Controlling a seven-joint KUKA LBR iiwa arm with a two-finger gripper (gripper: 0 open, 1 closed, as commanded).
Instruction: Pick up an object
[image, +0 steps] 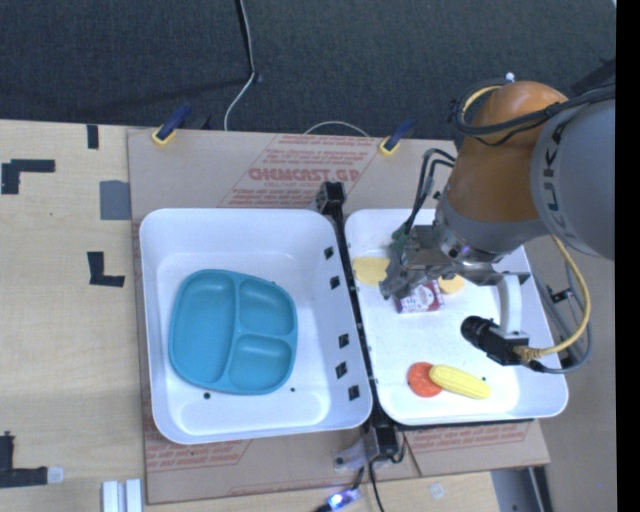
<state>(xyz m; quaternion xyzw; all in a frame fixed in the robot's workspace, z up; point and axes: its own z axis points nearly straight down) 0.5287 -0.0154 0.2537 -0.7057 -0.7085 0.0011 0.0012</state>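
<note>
Small red-and-white packet (420, 299) directly beneath the claw (404, 276), right bin (530, 400).

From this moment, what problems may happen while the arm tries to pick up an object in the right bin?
1. The gripper is low over a small red and white packet that lies close to a yellow piece; it may push one aside instead of grasping.
2. Both lie near the divider between the bins, so the fingers might hit that wall.
3. The black cable fitting hangs over the right bin and might catch.
</note>
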